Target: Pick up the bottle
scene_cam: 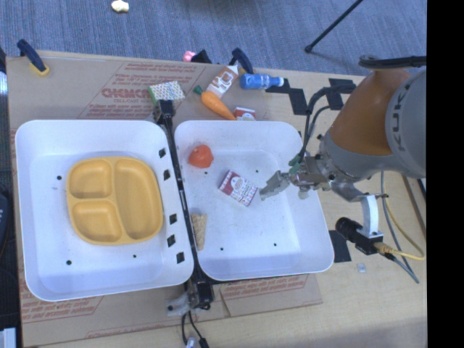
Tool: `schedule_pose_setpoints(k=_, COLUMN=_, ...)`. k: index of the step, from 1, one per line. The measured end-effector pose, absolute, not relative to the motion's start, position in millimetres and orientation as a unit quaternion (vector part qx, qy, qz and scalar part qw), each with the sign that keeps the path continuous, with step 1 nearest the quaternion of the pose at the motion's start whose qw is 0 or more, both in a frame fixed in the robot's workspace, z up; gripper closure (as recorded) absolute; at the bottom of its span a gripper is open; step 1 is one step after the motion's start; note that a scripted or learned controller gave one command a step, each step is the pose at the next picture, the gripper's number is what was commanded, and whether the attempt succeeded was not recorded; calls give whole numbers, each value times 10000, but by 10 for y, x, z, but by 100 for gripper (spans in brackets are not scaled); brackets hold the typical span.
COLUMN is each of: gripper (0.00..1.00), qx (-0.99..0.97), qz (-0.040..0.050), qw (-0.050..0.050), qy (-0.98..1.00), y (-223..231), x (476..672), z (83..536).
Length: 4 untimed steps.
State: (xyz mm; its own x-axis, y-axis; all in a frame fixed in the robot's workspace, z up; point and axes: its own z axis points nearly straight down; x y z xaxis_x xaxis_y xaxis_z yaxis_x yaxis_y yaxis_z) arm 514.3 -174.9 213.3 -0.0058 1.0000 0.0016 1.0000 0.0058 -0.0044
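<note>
Two bottles lie on the cardboard bench behind the right bin (312, 194). One is a small blue bottle (258, 82) on its side. The other is a white bottle with an orange label (222, 80), tilted next to it. Both are outside the bins. My gripper (274, 185) hangs over the right part of the right bin, well in front of the bottles. It is just right of a small red and white carton (238, 188) and nothing shows in its grasp.
The right bin also holds a red lump (201, 156) and a tan wafer (198, 230). An orange carrot (217, 105), a small red box (245, 112) and a patterned packet (166, 91) lie behind the bins. A yellow divided plate (114, 199) sits in the left bin.
</note>
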Motion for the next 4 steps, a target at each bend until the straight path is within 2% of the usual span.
schedule_pose_setpoints(k=1, gripper=0, qx=-7797, qz=17, qw=30, qy=-6262, y=-1387, x=5080, z=1007)
schedule_pose_setpoints(k=2, gripper=100, qx=-7784, qz=24, qw=40, qy=-6277, y=-1387, x=5081, z=1106)
schedule_pose_setpoints(k=3, gripper=100, qx=-8353, qz=16, qw=36, qy=-5497, y=-1330, x=4755, z=1304)
schedule_pose_setpoints(k=4, gripper=100, qx=-9106, qz=10, qw=17, qy=-4133, y=-1592, x=4762, z=2125)
